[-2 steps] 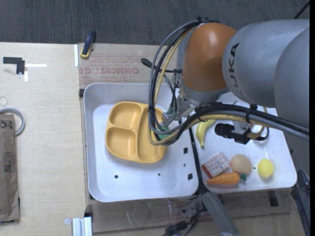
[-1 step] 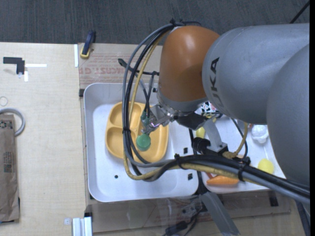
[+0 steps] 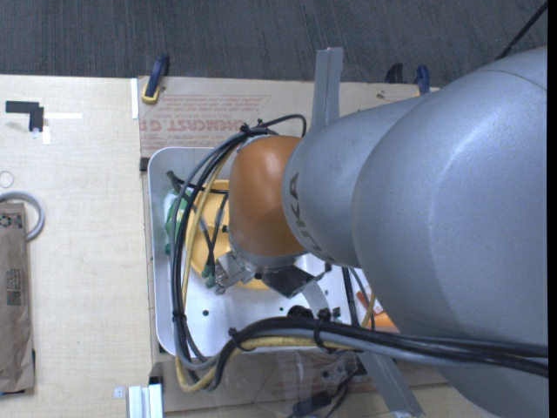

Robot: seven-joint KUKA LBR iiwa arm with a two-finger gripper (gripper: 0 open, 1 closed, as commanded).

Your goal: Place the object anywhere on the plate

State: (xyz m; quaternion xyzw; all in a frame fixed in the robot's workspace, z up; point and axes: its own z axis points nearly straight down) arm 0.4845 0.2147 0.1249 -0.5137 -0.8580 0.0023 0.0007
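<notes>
One grey arm [image 3: 435,207] with an orange band [image 3: 261,198] reaches in from the right and covers most of one white bin [image 3: 161,259]. One gripper [image 3: 224,275] hangs below the band, over the bin floor; whether it is spread, pressed together or pinching anything cannot be told. One yellow plate [image 3: 204,225] lies in the bin, partly hidden under the band. One green item [image 3: 174,216], possibly the object, sits at the bin's left wall, just beside the plate and not on it. One small orange piece [image 3: 383,320] shows under the arm at the right. Several black cables [image 3: 187,233] loop over the bin. Two blue clamps [image 3: 157,72] stand at the far edge. The bin rests on one cardboard sheet [image 3: 209,111] on a pale wooden bench [image 3: 78,190]. One brown paper bag [image 3: 13,303] lies at the left. Dark carpet [image 3: 261,16] lies beyond.
</notes>
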